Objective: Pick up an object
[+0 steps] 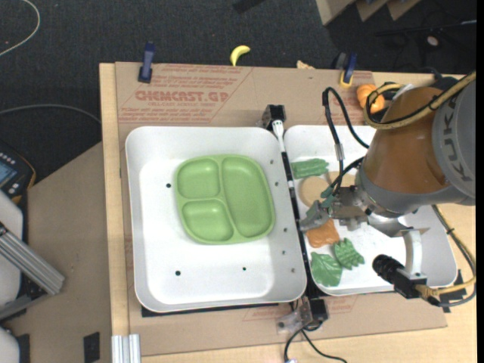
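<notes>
Gripper low in right bin above orange piece; finger spread unclear, arm hides much.

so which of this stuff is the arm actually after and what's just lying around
Part of the job:
gripper, low over the right bin
orange piece
green pieces
green strip
tan disc

Just lying about:
green divided plate in the left bin
blue clamps
yellow banana on the bench's far edge
</notes>
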Robot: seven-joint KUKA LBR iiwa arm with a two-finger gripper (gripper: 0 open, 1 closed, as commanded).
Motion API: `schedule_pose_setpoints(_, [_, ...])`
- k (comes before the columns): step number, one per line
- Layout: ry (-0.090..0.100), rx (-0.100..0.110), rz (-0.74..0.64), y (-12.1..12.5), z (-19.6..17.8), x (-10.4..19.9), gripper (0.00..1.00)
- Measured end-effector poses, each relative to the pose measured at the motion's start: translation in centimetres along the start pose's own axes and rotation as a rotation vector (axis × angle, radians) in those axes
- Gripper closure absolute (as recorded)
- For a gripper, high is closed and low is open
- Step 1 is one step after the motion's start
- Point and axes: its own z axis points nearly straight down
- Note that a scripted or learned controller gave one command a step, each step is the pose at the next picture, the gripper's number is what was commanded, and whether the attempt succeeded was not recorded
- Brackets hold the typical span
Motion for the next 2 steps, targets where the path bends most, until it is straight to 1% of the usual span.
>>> schedule_pose_setpoints(1, [-0.001,-0.002,0.005,-0.1,-0.1,-1.0,0.0])
schedule_pose_setpoints(2, [-0.004,0.001,0.011,-0.3,3.0,-8.5,0.0])
